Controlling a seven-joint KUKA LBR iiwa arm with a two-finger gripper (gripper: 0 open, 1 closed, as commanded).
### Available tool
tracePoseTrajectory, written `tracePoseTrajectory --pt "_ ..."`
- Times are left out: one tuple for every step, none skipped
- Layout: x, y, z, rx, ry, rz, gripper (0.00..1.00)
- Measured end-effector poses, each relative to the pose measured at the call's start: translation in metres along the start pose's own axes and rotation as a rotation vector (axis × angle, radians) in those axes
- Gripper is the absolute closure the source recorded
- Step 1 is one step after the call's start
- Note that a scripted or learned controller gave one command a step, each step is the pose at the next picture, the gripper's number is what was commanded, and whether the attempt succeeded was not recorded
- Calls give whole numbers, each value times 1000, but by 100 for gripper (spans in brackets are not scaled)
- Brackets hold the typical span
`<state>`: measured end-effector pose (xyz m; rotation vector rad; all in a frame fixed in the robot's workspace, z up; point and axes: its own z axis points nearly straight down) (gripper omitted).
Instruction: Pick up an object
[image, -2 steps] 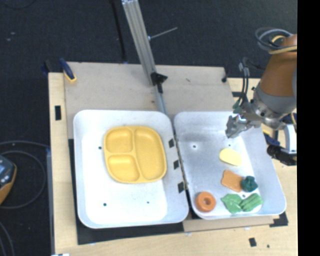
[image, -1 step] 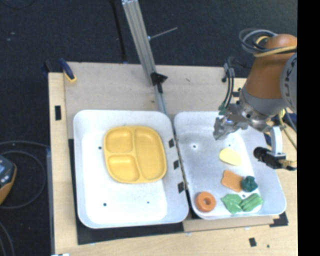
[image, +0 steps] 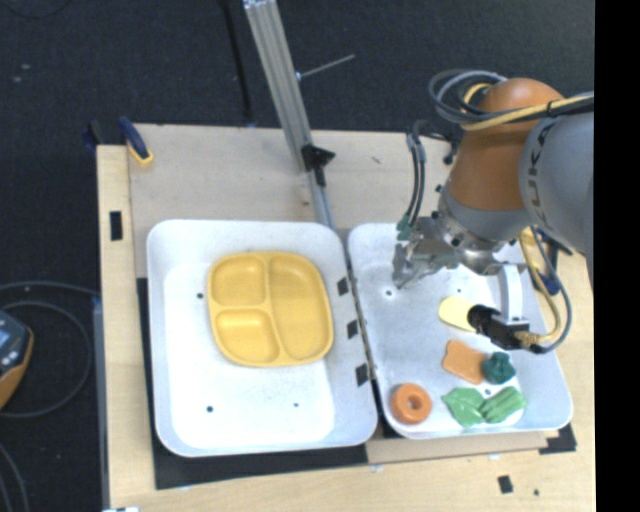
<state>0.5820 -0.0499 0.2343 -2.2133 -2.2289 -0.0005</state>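
Observation:
My gripper hangs over the back left part of the right bin, above bare white floor, with nothing seen between its fingers. In the same bin, toward the front, lie an orange ring, a green leafy piece, an orange block, a dark green lump and a pale yellow piece. All of them sit to the right of and nearer the front than the gripper.
The left bin holds a yellow divided plate. A metal post rises behind the bins, slanting from the back. The arm's grey and orange body looms over the right bin's back edge.

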Motion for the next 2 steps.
tracePoseTrajectory --pt "51 6 4 -1 0 -1 100" --pt "96 3 9 1 1 0 100"
